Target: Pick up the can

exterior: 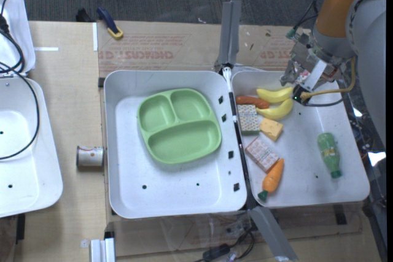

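The arm's grey body is cut off at the right edge, and its gripper (305,78) is partly masked by cables and wrist hardware above the far-left part of the right bin (344,190); whether it is apart or together I cannot tell. It hangs just beside the tips of the 2 bananas (276,101), smooth yellow curved shapes lying stacked against each other.

The can (90,156), a short metal cylinder on its side, lies outside both bins on the wooden bench (67,46), just left of the left bin (123,187) and well apart from the gripper.

The left bin, shallow white plastic with rounded corners, holds 1 pale green divided plate (179,126) with 3 compartments.

In the right bin are also 1 glossy red sausage-like piece (252,100), partly hidden by the bananas, 1 speckled sponge-like block (248,118), 1 yellow cheese wedge (271,129), 1 flat pink printed packet (262,153), 1 orange carrot (272,176) with a green stem, and 1 green bottle (329,154) lying flat.
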`<state>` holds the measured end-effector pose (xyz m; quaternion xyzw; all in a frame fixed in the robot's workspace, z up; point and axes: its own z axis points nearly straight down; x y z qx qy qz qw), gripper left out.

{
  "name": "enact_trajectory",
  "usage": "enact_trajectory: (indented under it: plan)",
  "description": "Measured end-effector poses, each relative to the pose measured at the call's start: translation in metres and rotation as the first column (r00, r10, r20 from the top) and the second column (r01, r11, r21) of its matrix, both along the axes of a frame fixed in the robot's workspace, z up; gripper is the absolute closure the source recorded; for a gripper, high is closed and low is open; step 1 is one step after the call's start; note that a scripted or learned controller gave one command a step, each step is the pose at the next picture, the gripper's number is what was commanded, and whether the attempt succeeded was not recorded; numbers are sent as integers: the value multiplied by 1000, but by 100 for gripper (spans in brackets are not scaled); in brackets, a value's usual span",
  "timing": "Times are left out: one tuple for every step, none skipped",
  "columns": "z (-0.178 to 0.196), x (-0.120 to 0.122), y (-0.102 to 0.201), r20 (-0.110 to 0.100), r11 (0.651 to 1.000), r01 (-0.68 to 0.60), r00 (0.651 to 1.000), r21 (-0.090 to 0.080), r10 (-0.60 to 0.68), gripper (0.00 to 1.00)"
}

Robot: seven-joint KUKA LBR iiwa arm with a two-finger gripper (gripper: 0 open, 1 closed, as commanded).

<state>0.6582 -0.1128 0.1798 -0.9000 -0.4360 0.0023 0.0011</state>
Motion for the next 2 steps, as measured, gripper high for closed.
enact_trajectory:
  plan:
    - [53, -7, -74, 3, 1000, 5, 1000, -1, -5, 100]
    - [123, -43, -84, 1, 985, 172, 985, -1, -172, 100]
